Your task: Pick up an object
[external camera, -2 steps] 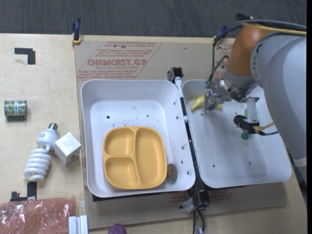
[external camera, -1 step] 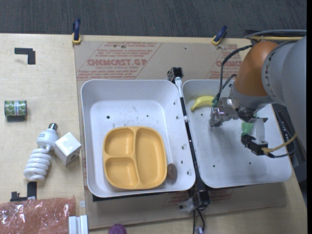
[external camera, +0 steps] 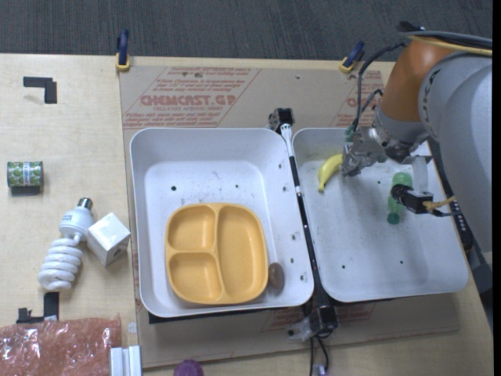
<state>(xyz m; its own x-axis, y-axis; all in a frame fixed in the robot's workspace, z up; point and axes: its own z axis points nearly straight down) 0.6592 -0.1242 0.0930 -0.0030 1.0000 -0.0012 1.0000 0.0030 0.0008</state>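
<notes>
A yellow banana (external camera: 329, 171) lies in the back left part of the right bin (external camera: 376, 253). My gripper (external camera: 350, 163) is low in that bin, right at the banana's right end, and seems to touch it. A green bottle-like object (external camera: 399, 197) lies to the right of the gripper, partly under the arm's cable. In the left bin (external camera: 156, 159) rests a yellow divided plate (external camera: 217, 252), and a small brown object (external camera: 275, 276) sits at its right edge. The grey arm with its orange band (external camera: 411, 77) covers the right bin's back right corner.
Outside the bins, on the bench at left, lie a spiral light bulb (external camera: 63, 253), a white cube (external camera: 108, 239), a small green can (external camera: 25, 175) and a pink bag (external camera: 59, 347). Blue clamps (external camera: 122, 49) hold the cardboard sheet at the back.
</notes>
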